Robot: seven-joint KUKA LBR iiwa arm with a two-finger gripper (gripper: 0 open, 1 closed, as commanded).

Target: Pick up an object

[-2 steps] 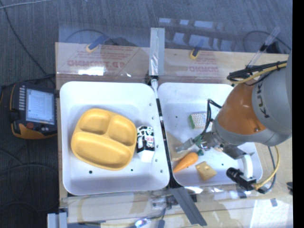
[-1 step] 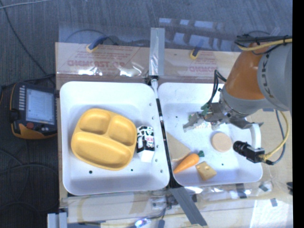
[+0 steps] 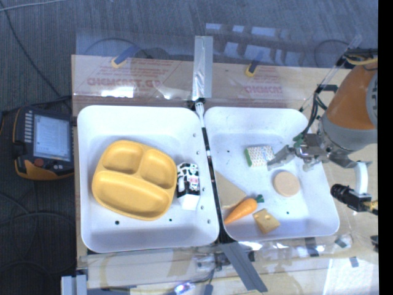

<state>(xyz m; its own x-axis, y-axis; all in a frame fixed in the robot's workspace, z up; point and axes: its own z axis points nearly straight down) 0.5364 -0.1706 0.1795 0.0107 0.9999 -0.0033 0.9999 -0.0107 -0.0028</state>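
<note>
The right bin [image 3: 319,226] holds a green and white block [image 3: 259,155], a round tan disc [image 3: 286,184], an orange carrot [image 3: 241,208] and a yellow cheese wedge [image 3: 266,220]. My gripper [image 3: 293,157] hangs over the right bin's upper right part, just right of the green and white block and above the tan disc. I see nothing held in it. The grey arm with its orange band [image 3: 355,97] comes in from the right.
In the left bin [image 3: 92,238] lie a yellow divided plate [image 3: 134,178] and a small black and white cow-patterned cup [image 3: 188,185] by the bin's right wall. A handheld control pad [image 3: 43,143] rests left of the bins.
</note>
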